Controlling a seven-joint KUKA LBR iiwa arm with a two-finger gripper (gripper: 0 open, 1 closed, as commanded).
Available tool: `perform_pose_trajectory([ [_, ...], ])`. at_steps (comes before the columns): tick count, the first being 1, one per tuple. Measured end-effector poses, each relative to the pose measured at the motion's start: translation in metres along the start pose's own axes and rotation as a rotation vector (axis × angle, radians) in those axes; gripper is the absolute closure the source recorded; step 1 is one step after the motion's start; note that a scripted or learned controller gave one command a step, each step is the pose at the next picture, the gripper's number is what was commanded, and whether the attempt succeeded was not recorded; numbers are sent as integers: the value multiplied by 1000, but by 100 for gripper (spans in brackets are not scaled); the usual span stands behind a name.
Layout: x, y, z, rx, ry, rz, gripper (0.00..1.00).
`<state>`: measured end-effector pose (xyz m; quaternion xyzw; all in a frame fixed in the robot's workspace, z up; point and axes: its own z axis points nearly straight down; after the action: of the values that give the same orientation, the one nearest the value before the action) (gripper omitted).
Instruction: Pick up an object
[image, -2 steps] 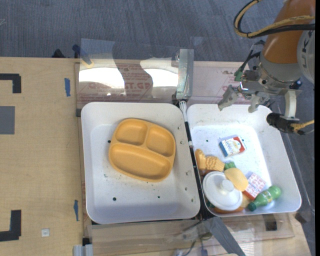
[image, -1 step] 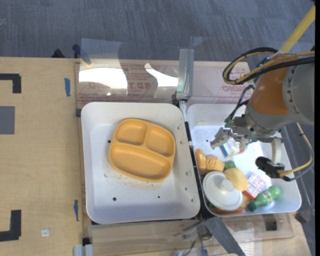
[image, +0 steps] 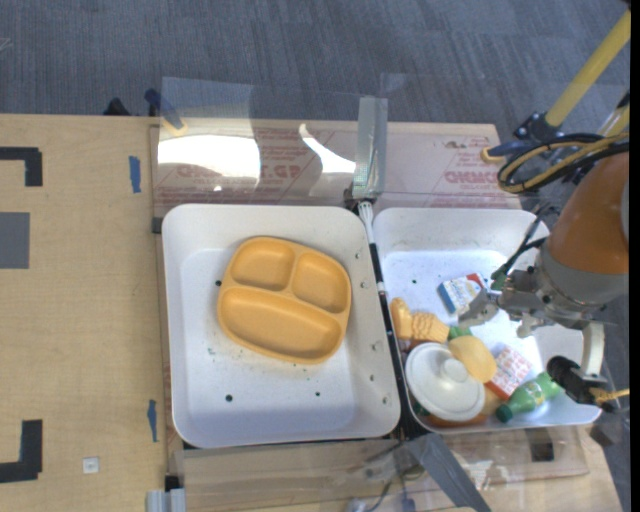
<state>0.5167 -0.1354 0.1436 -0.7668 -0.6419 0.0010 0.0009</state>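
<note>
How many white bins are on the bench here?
2. The left bin holds an orange divided plate; the right bin holds the small clutter, beside it.

The room is evenly and brightly lit from overhead, with no dim corners. A strong white glare sits on the clear plastic sheet (image: 210, 160) along the far edge of the surface, washing out the print beneath it. The left bin (image: 190, 390) shines softly along its far rim, and the yellow divided plate (image: 285, 298) throws a short, faint shadow on the bin's floor. Shadows in the right bin (image: 420, 235) are small and soft. Focus is fair overall; the arm (image: 595, 240) at the right looks slightly soft and blurred.
</note>
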Motion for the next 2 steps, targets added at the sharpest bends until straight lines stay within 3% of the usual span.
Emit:
perform_pose_trajectory([
  [1,-22,49,-95,-9,-2,-206,0],
  [2,-53,6,-45,1,1,-42,0],
])
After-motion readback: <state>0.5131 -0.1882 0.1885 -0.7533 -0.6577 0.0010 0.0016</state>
